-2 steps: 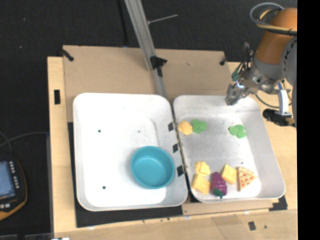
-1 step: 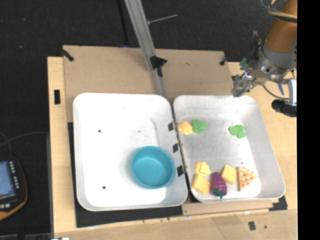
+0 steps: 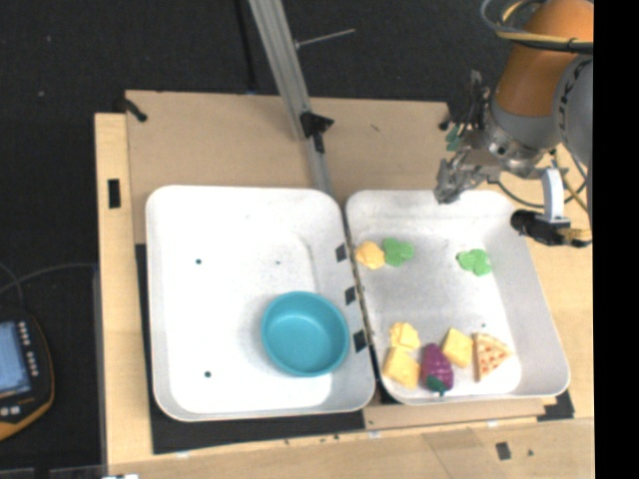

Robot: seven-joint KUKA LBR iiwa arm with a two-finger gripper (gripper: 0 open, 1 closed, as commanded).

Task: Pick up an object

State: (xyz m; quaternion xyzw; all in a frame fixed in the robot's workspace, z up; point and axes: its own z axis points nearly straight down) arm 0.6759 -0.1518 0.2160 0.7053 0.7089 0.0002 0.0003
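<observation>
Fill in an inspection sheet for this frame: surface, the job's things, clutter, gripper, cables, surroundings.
Surface: wooden bench bearing two white bins side by side, left bin and right bin.
Job's things: in the right bin, a yellow toy touching a green toy, another green piece, and along the near edge yellow blocks, purple grapes, a yellow cube and a pizza slice.
Clutter: teal bowl in the left bin.
Gripper: the gripper hangs over the right bin's far edge, nothing visibly held.
Cables: cable loops above the arm's orange band.
Surroundings: dark floor, slanted metal pole, handheld pendant at far left.
</observation>
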